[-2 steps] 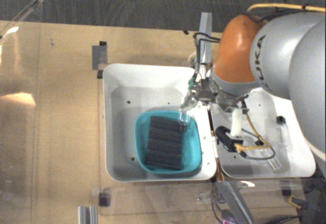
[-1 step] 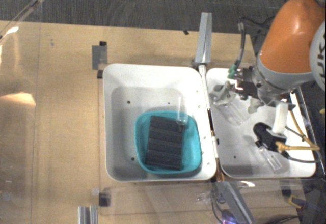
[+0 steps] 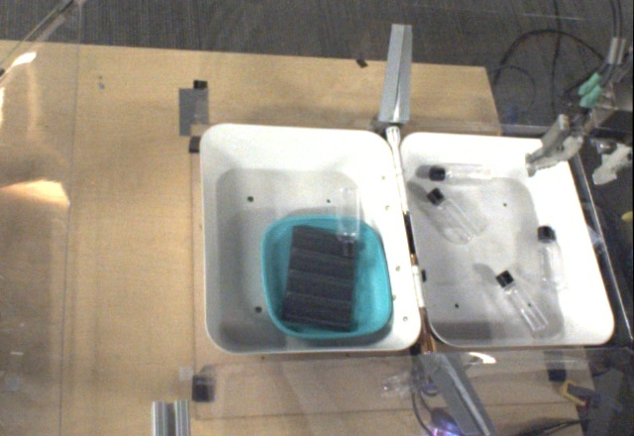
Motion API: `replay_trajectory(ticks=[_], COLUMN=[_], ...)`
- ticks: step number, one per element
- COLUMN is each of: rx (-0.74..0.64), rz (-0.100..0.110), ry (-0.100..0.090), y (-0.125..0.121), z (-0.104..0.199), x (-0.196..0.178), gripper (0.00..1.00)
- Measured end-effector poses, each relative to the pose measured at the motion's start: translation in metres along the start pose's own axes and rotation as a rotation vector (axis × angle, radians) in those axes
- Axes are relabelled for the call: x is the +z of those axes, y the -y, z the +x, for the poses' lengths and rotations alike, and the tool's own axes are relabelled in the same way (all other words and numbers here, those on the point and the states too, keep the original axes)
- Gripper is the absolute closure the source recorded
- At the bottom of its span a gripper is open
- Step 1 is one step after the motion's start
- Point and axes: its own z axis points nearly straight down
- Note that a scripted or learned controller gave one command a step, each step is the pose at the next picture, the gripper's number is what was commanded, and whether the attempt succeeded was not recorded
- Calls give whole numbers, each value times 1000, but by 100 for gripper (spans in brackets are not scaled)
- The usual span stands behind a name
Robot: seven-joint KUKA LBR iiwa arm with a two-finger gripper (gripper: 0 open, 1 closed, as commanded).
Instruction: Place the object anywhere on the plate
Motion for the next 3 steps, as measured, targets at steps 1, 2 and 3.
replay_trajectory(ticks=[1, 2, 3], rx=[52, -106, -115], rz=[2, 2, -9], ry=[2, 3, 8], y=[-5, -15, -17], z=[-45, -117, -115], x=[1, 1, -12], gripper=[0, 0, 100])
